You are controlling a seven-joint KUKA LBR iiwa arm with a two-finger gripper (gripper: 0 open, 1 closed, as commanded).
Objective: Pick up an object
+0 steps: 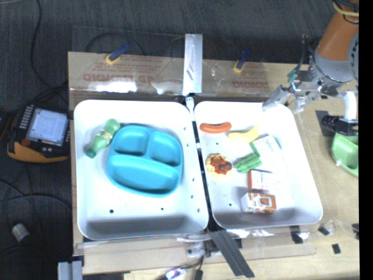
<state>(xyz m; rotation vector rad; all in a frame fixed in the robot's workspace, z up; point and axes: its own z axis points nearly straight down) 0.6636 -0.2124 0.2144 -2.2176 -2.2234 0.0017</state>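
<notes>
- The gripper (275, 102) hangs over the far right corner of the right bin (303, 174); if it is wide or narrow, I cannot tell.
- A hot dog (215, 127), banana (242, 134) and orange carton (260, 202) lie in this bin.
- The left bin (87, 209) has a blue tray (145, 158) and a green bottle (102, 137) touching it.

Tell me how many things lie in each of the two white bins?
Left bin: 2, the blue tray and green bottle.
Right bin: 6, the sausage, banana, pizza slice, green piece, and two cartons.
Total: 8.
</notes>
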